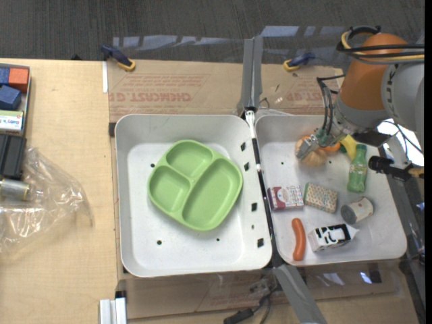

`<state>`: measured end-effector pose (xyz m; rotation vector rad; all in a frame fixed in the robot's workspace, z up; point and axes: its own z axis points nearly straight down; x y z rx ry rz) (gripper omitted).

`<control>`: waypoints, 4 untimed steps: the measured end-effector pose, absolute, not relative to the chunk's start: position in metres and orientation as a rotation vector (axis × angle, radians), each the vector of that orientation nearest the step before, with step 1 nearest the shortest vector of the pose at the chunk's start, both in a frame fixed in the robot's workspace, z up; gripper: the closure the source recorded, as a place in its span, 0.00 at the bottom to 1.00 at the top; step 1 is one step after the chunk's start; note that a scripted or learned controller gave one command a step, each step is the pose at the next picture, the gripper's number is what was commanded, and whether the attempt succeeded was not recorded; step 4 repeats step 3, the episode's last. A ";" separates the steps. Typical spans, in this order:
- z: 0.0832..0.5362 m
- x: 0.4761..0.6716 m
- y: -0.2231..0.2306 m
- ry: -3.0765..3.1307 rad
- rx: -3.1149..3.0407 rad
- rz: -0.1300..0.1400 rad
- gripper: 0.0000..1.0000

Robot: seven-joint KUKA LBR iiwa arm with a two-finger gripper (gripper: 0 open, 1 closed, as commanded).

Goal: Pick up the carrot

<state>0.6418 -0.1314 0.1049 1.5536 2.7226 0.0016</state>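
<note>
I see the carrot lying in the right bin, close to its near-left corner, long axis running roughly toward and away from me, just beside the bin's left wall. Nothing is gripping it. Immediately to its right sits a small black-and-white carton, close to the carrot but apart from it as far as I can make out. Above the carrot are a small red-and-white box and a speckled sponge-like block, with a grey cylinder further right.

My arm comes in from the right at the far corner of that bin, its orange band bulging over the rim. The gripper hangs down at the far side of the bin, well away from the carrot, right over a tan, lumpy item; I cannot tell whether its jaws are apart or together. A yellow piece and a green bottle stand just right of it.

The left bin holds a green divided plate near its middle, with bare white floor all round it. Both bins rest on brown cardboard, over a pale wooden bench. At the left edge lie crumpled clear plastic and coloured blocks. Dark carpet runs along the far side.
</note>
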 end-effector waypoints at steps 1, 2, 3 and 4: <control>0.241 0.646 -0.062 2.481 1.924 -0.002 1.00; 0.091 0.657 -0.107 2.576 1.804 -0.006 1.00; 0.173 0.660 -0.100 2.920 1.148 0.000 1.00; 0.173 0.660 -0.100 2.920 1.148 0.000 1.00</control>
